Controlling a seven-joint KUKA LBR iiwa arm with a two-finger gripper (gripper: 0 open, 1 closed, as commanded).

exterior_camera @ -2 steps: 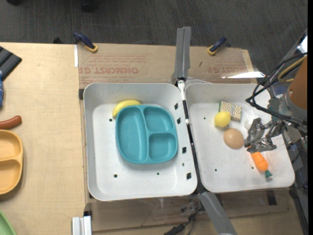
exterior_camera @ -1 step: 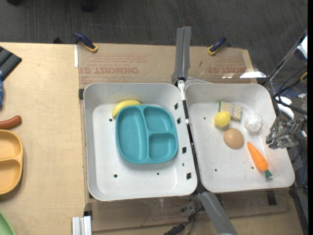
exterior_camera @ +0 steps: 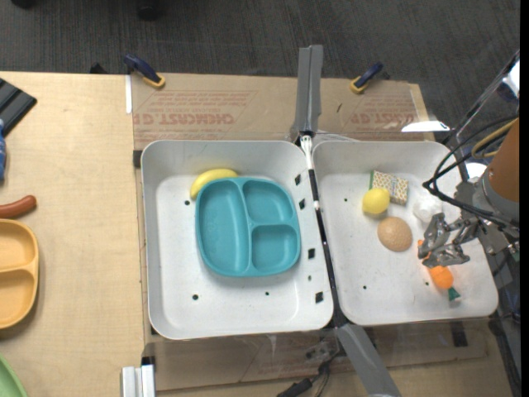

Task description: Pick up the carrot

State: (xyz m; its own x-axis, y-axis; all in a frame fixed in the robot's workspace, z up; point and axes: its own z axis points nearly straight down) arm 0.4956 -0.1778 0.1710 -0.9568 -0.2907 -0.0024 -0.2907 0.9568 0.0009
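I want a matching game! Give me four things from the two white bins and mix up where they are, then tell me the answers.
Things:
1. teal plate
2. banana
3. carrot
4. lemon

Places:
A. right bin, just under the gripper
B. right bin, beside the checkered sponge
C. middle of the left bin
D. left bin, peeking out behind the plate's far edge

Pairs: 1-C, 2-D, 3-A, 4-B

Carrot partly hidden (by fingers).
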